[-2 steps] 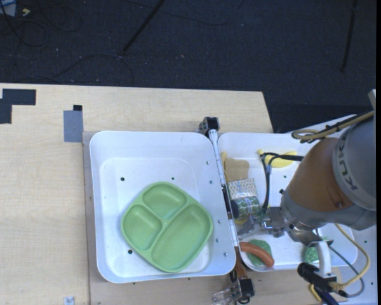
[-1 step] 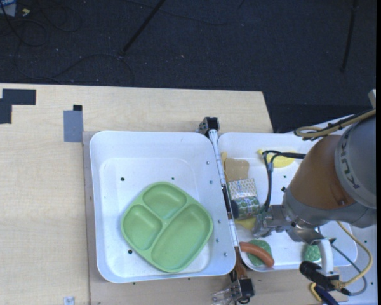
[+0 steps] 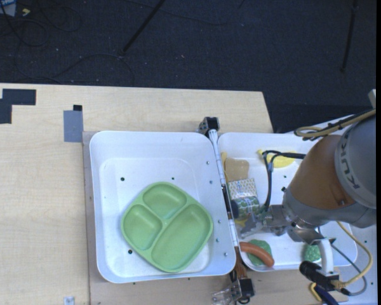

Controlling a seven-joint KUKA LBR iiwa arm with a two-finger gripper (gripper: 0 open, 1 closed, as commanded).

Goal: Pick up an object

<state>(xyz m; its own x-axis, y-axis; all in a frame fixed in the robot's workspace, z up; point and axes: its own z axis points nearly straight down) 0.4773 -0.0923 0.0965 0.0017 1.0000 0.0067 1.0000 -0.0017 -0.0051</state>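
You have two white bins: the left bin (image 3: 108, 170) and the right bin (image 3: 254, 146). One green divided plate (image 3: 167, 226) lies in the left bin. In the right bin, count one tan block (image 3: 236, 168), one patterned box (image 3: 243, 194) and one sausage (image 3: 258, 253) at 6 o'clock.

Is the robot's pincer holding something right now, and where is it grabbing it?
I can't tell. The pincer is low in the right bin, close to the patterned box, but nothing can be seen gripped in it.
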